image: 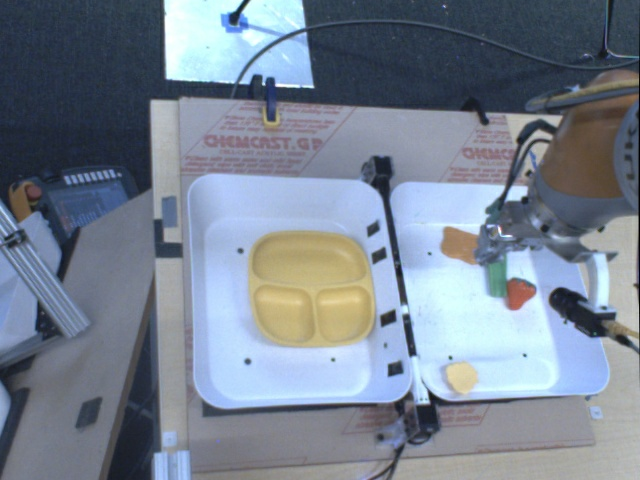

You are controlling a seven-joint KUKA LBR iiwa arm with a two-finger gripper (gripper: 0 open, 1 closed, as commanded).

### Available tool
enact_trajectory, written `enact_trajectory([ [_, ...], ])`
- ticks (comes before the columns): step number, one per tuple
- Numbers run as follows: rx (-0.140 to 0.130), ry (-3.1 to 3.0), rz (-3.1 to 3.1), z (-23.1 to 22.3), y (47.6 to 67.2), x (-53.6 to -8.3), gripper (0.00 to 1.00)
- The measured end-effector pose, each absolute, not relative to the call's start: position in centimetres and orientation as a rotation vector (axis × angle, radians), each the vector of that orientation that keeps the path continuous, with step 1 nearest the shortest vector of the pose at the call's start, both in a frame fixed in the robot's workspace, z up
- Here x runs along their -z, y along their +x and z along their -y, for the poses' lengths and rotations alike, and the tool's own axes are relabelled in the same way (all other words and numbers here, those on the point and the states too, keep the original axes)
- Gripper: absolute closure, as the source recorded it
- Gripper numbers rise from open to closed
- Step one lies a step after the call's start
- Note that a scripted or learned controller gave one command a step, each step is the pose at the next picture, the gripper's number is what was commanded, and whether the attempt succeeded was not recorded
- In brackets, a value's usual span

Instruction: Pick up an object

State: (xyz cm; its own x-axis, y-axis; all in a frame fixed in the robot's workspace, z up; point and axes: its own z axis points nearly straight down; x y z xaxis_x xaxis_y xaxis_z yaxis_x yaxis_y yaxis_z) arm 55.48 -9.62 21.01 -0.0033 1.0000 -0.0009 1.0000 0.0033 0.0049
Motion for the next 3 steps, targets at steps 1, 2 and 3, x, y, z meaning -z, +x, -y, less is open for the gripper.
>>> enact_trajectory([
  [1, -0.004, 2.211, -2.231, 5.3, 56.3, -21.7, 1.00],
  [2, -0.007, 2.209, -2.234, -1.1, 57.5, -21.8, 1.00],
  [3, -0.005, 2.211, -2.233, -6.9, 58.3, -21.0, 1.00],
])
